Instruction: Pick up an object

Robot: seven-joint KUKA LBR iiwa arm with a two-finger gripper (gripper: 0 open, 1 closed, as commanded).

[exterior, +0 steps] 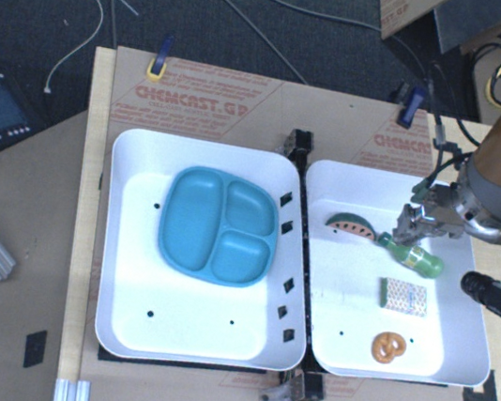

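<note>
The gripper (410, 233) is hanging low in the right bin (460, 368), at the green bottle's (418, 260) left end (whether it is open or clamped, I cannot tell). A watermelon slice (352, 227) is lying left of it; a patterned square (405, 296) and pretzel (388, 346) nearer. A blue plate (220, 226) is sitting in the left bin (119, 306).

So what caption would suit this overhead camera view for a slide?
Gripper poised over green bottle in the right bin.
</note>
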